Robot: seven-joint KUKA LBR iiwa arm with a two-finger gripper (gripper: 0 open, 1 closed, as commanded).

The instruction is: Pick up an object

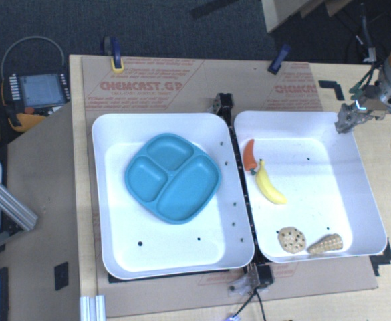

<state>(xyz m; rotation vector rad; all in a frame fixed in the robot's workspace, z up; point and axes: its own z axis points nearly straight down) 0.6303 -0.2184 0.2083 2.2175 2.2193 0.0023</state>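
Camera view puts the grey metal claw (pixel 347 118) at the right white bin's (pixel 365 199) far right corner, the arm entering from the right edge; I cannot tell its state. Inside that bin lie a yellow plastic banana (pixel 269 184), an orange carrot (pixel 249 155), a round speckled cookie (pixel 291 239) and a tan cone (pixel 325 244).

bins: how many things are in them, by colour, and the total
blue: 1, divided plate
orange-red: 1, carrot
yellow: 1, banana
tan: 2, cookie and cone
total: 5
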